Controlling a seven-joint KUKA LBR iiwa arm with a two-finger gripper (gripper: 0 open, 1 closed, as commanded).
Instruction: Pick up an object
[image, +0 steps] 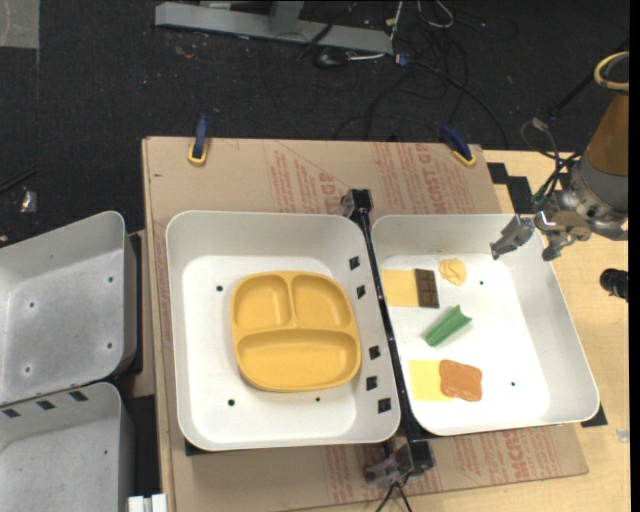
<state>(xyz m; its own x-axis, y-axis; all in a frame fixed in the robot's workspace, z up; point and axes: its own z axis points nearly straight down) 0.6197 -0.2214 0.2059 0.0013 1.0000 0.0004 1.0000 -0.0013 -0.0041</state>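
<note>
You're looking at small toy food pieces sitting in the right bin (560, 330): a green piece (447, 326) mid-bin, an orange-brown piece (460, 379) lying partly on a yellow slice (424, 380) toward the front, a brown bar (426, 288) resting on another yellow slice (400, 288), and a small yellow lump (453, 271) near the back.

They're all looking light, rigid and likely slick plastic. The flat slices are giving you no edge to pinch. I'd judge the green piece the best bet: it's standing clear of the others, so you're pinching across its narrow width.

The hand (530, 236) is hovering over the bin's back right corner, fingers spread and holding nothing.

The green piece is lying to the camera's left of the hand and nearer the front, well apart from it. The yellow lump is sitting closer, just left of the hand.

The yellow tray (296, 331) in the left bin (200, 300) is looking too wide to pinch.
</note>
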